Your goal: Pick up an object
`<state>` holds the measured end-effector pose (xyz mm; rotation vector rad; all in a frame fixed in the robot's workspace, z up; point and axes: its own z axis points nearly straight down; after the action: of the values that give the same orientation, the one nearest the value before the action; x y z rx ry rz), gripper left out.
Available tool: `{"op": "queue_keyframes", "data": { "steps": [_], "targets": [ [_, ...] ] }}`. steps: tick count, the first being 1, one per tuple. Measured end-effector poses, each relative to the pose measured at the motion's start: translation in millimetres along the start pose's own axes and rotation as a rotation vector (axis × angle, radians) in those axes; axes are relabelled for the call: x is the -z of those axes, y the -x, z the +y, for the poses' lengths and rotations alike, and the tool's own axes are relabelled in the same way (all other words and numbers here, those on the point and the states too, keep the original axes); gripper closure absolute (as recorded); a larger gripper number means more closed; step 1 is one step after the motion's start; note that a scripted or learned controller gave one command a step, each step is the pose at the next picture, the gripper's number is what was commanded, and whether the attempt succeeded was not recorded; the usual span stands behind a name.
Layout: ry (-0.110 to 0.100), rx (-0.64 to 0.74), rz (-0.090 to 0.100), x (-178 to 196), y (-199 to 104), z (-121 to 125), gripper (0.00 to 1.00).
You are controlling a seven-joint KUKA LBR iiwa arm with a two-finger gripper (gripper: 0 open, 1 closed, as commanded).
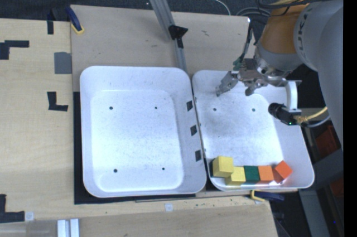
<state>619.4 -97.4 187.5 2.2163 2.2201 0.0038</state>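
Blocks [251, 172], yellow, green and orange cubes, line the near wall of the right bin [290, 141]; far above them the gripper [236, 87] hangs with fingers spread, holding nothing.

Single fixed cam mounted above the tabletop [128, 35], angled down at mid range, both white bins, left bin [95, 119] and right bin [290, 135], fully in frame, arm [312, 24] entering from the right edge.
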Motion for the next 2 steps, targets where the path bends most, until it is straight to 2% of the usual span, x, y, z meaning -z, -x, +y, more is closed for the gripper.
{"op": "queue_keyframes", "data": {
  "steps": [1, 2],
  "targets": [
    [-0.010, 0.001, 0.003, 5, -35, -64, 0.00],
    [-0.013, -0.002, 0.001, -72, -4, -40, 0.00]
  ]
}}
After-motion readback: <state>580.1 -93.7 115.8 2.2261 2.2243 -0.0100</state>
